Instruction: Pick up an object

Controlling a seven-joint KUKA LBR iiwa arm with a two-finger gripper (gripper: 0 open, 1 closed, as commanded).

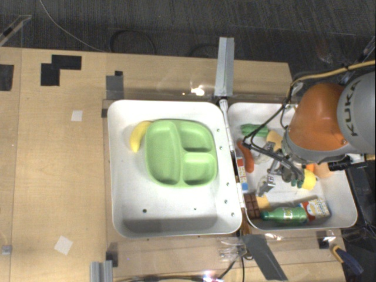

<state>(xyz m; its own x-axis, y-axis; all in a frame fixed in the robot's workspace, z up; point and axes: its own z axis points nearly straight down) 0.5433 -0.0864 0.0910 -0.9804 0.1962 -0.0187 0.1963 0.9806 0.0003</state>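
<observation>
Light wooden bench top [53, 175], black square markings [59, 68], dark grey carpet floor [147, 10] beyond, thin cable [64, 25] across it.

pale wooden bench [53, 175] with two white bins: left bin [126, 210], right bin [346, 207]

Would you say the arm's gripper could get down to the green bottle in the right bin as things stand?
Probably yes: the green bottle lies on its side near the front wall of the right bin, uncovered, and the gripper hangs just above it.

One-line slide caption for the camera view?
KUKA arm's gripper low over cluttered right bin; green tray and banana in left bin.
</observation>
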